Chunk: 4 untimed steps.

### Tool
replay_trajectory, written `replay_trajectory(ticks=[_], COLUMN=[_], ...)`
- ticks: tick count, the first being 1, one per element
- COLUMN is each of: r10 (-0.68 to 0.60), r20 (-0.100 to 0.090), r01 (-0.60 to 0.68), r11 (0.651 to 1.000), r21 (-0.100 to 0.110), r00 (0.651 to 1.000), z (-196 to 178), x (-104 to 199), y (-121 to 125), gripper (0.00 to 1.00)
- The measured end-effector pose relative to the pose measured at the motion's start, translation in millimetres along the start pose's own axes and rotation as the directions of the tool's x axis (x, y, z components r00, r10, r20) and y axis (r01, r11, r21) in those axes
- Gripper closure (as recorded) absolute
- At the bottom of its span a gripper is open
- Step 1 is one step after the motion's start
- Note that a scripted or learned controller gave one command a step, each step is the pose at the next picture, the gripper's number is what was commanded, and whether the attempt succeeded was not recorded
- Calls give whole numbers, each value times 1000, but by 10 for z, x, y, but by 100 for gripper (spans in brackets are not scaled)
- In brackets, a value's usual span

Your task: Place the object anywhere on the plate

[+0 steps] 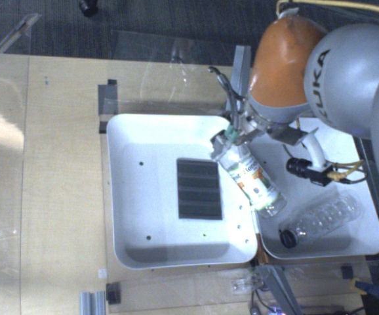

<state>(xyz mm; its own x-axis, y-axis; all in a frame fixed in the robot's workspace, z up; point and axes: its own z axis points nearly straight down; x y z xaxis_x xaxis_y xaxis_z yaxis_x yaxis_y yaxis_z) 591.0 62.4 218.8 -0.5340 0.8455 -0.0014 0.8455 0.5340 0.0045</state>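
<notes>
Camera view looks down on a wooden bench (52, 195) bearing 2 shallow white bins side by side. A dark ribbed plate (199, 188) lies flat near the middle of the left bin (137, 241). The gripper (231, 138) hangs over the wall shared by both bins, toward the bench's far edge, its fingers clenched on the neck end of a clear labelled bottle (252, 179). That bottle slants down from the fingers across the shared wall, just beside the plate's right edge and apart from it. Another clear plastic bottle (320, 218) with a dark cap lies on its side in the right bin (373, 238), near that bin's front wall.
</notes>
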Motion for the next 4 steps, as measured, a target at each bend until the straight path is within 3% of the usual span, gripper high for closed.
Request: replay_trajectory(ticks=[1, 2, 3, 4], r10=[-96, -342, -584, -777], r20=[-1, 1, 4, 6], r01=[96, 342, 584, 777], r11=[995, 940, 812, 630], r21=[0, -2, -3, -2], r00=[995, 940, 812, 630], z=[97, -313, -625, -856], x=[330, 486, 24, -399], y=[990, 742, 404, 588], gripper=[100, 100, 100, 100])
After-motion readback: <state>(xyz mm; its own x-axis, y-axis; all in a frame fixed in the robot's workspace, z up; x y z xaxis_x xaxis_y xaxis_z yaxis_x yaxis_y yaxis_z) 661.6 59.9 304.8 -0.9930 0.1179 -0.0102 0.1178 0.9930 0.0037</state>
